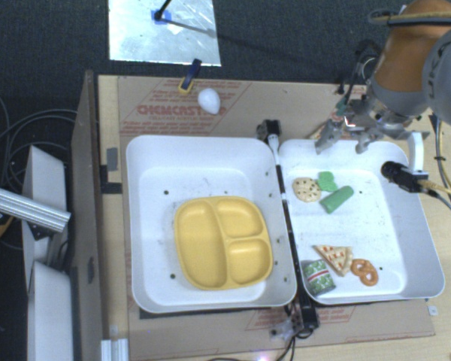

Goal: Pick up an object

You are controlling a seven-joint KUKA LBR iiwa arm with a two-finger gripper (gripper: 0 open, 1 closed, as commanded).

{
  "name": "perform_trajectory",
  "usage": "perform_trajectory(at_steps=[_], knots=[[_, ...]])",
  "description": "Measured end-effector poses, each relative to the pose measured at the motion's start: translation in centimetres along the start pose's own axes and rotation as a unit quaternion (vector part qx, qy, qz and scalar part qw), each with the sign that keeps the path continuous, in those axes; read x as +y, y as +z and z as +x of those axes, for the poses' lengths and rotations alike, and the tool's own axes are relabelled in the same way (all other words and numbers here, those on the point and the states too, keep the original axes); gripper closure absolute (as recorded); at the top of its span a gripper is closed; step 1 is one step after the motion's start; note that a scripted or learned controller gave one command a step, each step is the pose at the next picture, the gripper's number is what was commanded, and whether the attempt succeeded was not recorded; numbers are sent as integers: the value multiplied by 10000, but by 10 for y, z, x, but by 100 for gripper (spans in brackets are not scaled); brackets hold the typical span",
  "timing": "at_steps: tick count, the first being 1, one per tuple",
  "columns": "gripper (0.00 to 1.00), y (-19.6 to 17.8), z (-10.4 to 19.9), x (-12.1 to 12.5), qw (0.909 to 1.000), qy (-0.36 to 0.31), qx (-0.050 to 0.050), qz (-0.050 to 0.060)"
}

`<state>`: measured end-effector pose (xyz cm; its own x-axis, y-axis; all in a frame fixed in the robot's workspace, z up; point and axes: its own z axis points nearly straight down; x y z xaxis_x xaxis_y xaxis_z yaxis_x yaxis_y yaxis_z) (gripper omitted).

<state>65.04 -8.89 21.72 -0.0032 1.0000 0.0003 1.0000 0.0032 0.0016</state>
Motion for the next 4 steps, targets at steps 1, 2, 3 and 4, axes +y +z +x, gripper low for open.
perform_trajectory(at_steps=[1,2,3,4], knots=[[0,137,2,-14,10000,6,-7,-9],[0,131,-30,20,10000,18,-11,-26],[0,74,-56,20,10000,14,-16,-36],[0,136,-61,-4,10000,18,1,23]])
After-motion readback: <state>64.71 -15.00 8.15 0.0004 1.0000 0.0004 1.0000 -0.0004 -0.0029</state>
